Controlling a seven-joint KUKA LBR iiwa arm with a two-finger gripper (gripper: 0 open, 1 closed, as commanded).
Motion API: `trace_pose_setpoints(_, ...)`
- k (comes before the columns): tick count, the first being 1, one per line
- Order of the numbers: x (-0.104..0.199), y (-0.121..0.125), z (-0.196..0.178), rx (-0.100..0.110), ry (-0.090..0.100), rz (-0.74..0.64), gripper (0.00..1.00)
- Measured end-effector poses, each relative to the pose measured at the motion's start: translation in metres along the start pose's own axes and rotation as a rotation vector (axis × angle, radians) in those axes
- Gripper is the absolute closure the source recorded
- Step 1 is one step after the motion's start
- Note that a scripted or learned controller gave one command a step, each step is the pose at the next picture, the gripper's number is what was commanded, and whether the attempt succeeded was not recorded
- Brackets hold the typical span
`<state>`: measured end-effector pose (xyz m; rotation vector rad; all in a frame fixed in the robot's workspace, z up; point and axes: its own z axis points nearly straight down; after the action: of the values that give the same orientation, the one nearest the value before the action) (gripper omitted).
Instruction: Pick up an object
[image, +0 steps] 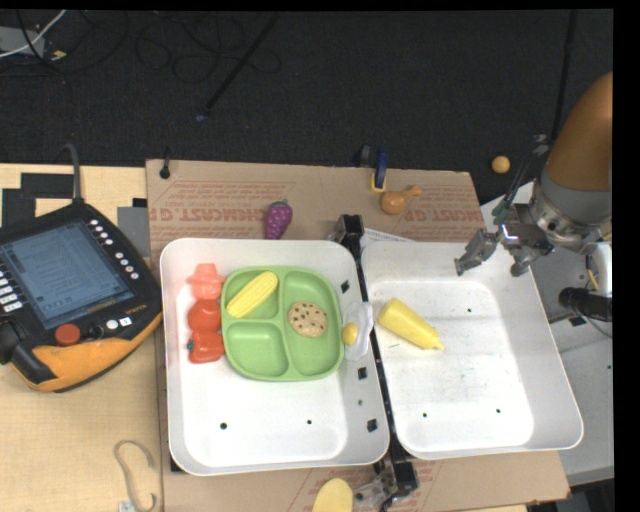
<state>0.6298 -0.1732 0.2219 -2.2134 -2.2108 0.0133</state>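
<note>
Where cardboard (320, 195) underlies two white bins (470, 440), the pincer (497, 253) hangs spread open, gripping nothing, near black cloth (300, 80).

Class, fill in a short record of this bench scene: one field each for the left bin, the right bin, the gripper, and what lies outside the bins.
left bin: green divided plate holding corn and a cookie; red toy beside it
right bin: yellow wedge
gripper: open, above the right bin's far right corner, holding nothing
outside: control pendant, purple grapes
</note>
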Motion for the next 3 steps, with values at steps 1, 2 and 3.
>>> trace_pose_setpoints(1, 0.0, 0.002, -0.009, -0.014, -0.002, -0.002, 0.0)
trace_pose_setpoints(2, -0.005, 0.001, 0.052, -0.01, -0.002, -0.003, 0.0)
trace_pose_setpoints(3, 0.001, 0.011, 0.105, -0.011, -0.001, -0.006, 0.0)
